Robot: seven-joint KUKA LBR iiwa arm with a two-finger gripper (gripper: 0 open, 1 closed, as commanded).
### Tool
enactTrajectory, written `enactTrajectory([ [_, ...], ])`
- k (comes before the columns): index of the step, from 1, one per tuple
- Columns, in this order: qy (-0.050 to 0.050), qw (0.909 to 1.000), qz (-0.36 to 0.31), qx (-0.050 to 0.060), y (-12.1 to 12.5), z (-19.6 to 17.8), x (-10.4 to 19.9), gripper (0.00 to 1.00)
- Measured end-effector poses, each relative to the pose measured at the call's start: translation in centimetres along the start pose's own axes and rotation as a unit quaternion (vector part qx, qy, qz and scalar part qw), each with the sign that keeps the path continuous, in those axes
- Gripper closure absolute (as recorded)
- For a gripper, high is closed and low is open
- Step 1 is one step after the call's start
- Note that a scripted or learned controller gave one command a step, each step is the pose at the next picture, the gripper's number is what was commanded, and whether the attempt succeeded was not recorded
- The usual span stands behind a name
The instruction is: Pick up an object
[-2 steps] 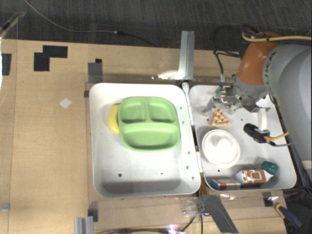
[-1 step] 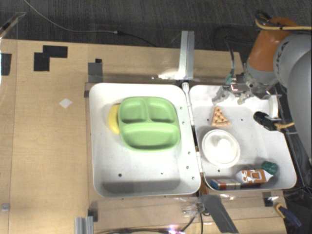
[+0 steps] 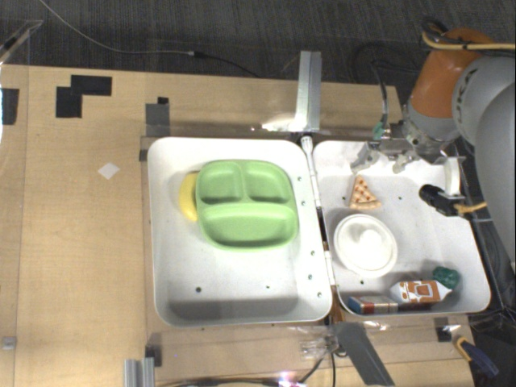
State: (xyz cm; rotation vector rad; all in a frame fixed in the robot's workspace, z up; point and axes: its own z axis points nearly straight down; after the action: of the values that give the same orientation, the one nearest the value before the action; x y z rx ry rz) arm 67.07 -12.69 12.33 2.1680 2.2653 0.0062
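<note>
Over the right bin's [image 3: 480, 258] far edge, the gripper [image 3: 385, 156] hangs with jaws apart and holding nothing, just above the pizza-slice toy [image 3: 363, 193], which, lying flat, could slip out as they close.

Yellow item [image 3: 187, 197] in left bin mostly hidden under the green divided plate [image 3: 245, 202], can't identify it. Arm [image 3: 476, 79] cut off by the frame's right edge. Small dark-green thing [image 3: 446, 278] at lower right too small to tell. Carton [image 3: 421, 293] label unreadable.
</note>
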Motion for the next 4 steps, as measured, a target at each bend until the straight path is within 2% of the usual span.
enactTrajectory([
  [1, 0.000, 0.9987, 0.052, 0.000, -1.0, 3.6, 3.5, 0.00],
  [2, 0.000, 0.9999, 0.014, 0.001, -3.0, 3.6, 3.9, 0.00],
  [3, 0.001, 0.9977, -0.068, 0.000, -5.6, -6.4, 8.7, 0.00],
  [4, 0.000, 0.9977, -0.067, 0.002, -7.9, -3.0, 4.1, 0.00],
])
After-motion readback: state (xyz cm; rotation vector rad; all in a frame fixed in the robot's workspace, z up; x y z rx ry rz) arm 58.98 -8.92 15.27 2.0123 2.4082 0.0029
